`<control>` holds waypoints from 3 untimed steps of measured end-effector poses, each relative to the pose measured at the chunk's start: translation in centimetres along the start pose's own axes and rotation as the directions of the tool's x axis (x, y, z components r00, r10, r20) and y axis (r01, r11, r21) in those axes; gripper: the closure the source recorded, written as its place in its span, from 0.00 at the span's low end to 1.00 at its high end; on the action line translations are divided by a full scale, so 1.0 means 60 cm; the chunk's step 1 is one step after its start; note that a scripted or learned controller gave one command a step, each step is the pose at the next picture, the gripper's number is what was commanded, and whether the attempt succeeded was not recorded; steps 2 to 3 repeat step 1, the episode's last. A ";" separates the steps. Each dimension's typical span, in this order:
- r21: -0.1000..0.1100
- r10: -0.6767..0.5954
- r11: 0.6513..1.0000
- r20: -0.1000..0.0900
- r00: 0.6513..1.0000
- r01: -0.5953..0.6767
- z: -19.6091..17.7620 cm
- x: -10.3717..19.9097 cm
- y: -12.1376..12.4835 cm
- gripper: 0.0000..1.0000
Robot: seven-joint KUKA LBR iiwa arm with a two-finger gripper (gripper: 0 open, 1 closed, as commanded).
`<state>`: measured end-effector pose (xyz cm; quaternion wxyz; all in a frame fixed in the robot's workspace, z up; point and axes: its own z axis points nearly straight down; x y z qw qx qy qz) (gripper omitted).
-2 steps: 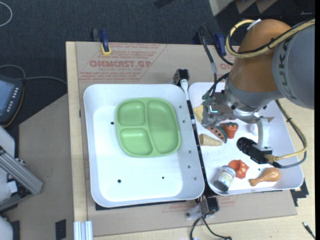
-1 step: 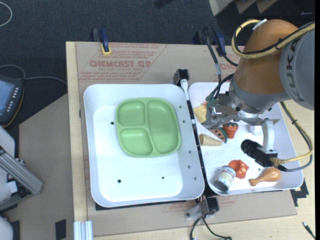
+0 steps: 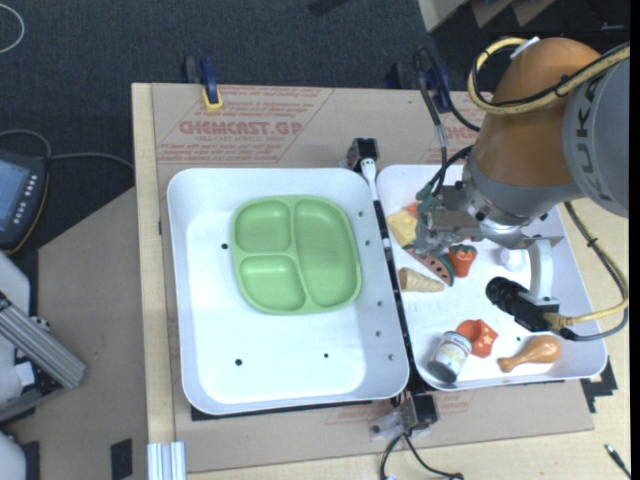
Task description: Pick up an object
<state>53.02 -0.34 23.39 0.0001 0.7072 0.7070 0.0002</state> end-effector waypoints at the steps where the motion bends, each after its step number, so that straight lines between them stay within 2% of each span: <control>1: -0.001 -0.002 1.000 0.000 1.000 0.002 0.010 0.016 0.014 1.00; 3: -0.001 -0.002 1.000 0.000 1.000 0.002 0.010 0.016 0.014 1.00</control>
